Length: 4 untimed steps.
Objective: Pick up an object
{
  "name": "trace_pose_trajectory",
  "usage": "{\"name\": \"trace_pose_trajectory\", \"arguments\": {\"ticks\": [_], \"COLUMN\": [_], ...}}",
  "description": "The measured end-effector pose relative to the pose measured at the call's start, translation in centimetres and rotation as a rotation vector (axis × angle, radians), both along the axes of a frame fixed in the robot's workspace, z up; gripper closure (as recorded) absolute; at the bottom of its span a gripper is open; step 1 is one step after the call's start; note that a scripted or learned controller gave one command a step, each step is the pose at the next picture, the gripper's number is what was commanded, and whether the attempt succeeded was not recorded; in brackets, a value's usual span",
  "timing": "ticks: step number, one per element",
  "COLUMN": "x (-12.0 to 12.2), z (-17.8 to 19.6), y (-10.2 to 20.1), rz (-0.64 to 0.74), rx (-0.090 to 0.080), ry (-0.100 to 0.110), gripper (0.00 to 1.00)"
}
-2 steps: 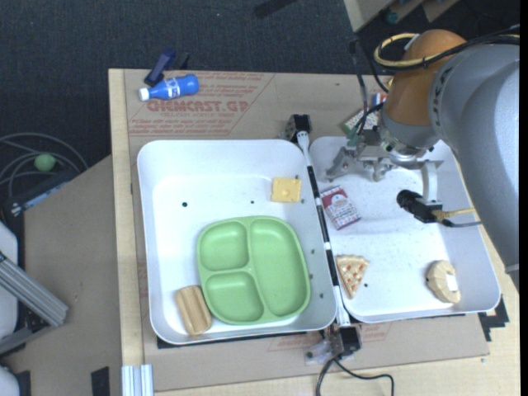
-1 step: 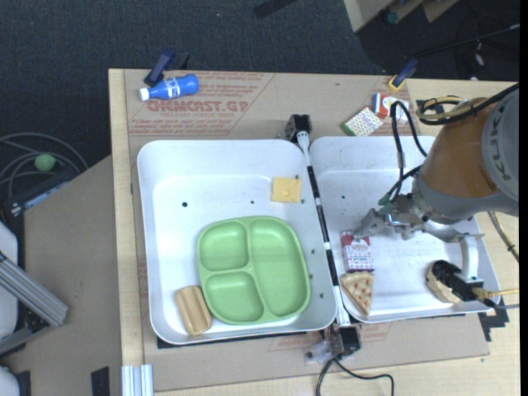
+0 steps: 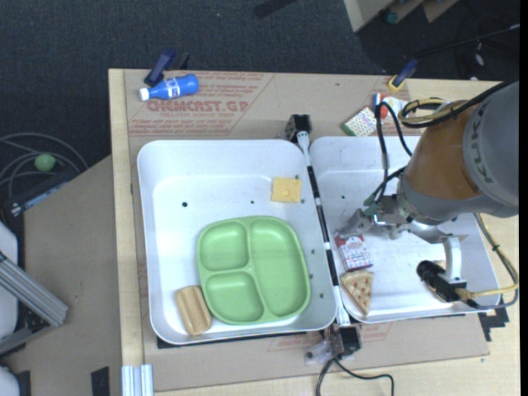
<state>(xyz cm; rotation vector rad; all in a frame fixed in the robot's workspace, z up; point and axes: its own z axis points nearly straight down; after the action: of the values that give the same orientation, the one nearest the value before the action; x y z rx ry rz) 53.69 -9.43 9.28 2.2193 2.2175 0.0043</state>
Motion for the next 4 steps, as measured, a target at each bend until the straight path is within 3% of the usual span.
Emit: {"name": "trace_pose_trajectory", "arguments": {"ticks": [1,2,3,4], "x": [6.1,0.6,0.7,0.7], "z": [-0.8,-0.9,0.2,0.1], "y": [-1.5,-0.1,-0.1,-0.1], "rz": [0.001,0.000,-0.001,-0.001], "rx": [0.001,0.002,0.001,0.001], "ry": [0.004,0.007,0.005,0.006], "gripper": [0.00,0.00,1.00,0.00]}}
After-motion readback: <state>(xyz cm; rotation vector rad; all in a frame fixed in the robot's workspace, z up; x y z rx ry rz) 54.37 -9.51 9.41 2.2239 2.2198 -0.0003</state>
